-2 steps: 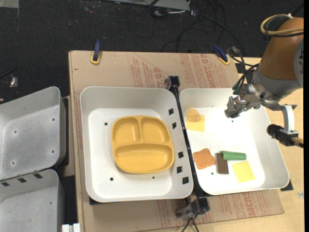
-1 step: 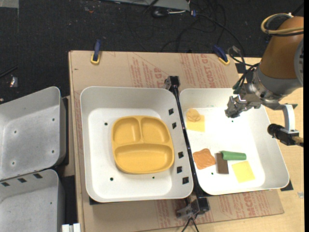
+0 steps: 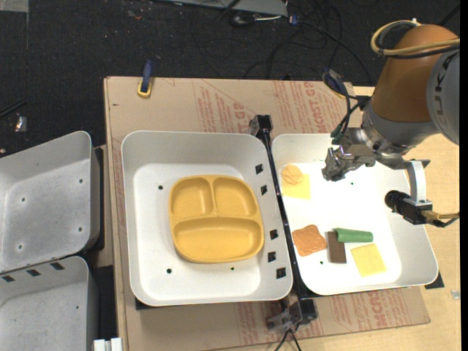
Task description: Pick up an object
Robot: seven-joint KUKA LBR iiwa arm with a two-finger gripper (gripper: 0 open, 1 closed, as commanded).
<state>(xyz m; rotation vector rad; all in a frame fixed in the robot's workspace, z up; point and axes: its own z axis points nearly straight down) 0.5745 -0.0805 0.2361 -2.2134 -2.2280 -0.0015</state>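
In the right bin point(image 3: 380, 196) lie several small pieces. A yellow square with an orange lump on it point(image 3: 295, 180) rests at the upper left. An orange-pink piece point(image 3: 308, 240), a brown bar point(image 3: 336, 248), a green stick point(image 3: 354, 235) and a yellow square point(image 3: 368, 259) sit near the front. My gripper point(image 3: 337, 165) hangs over the bin's back part, just right of the yellow square with the lump. Nothing shows between its fingers.
The left bin point(image 3: 146, 196) holds a yellow divided tray point(image 3: 216, 219). A black divider point(image 3: 276, 196) runs between the bins. A black camera mount point(image 3: 406, 205) juts over the right bin's right side. White lids point(image 3: 44, 196) lie left of the bench.
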